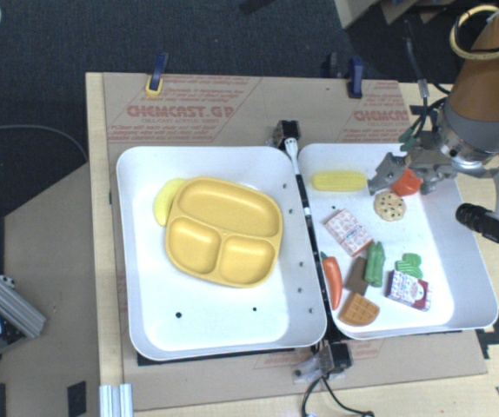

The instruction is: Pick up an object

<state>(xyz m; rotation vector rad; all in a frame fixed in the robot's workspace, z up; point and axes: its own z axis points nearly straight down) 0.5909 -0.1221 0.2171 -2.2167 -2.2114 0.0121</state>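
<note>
- The left bin (145, 259) holds a yellow divided tray (223, 231), broad, rigid and smooth; it looks too wide for two fingers except at its rim.
- The right bin (458, 259) carries the small toy foods, the likelier picks.
- The arm (484, 94) reaches in from the right, and its gripper (395, 174) sits low over the bin's upper part.
- An orange-red piece (407, 182) lies between the fingers, which appear closed on it; it looks light, hard and smooth, so it may slip unless it is pinched across its middle.
- The corn cob (339, 180) lies just left of the gripper, stiff and rounded.
- The cookie (389, 206) sits just below, flat and thin, hard to get under.
- The carrot (333, 281) lies along the bin's left wall.
</note>
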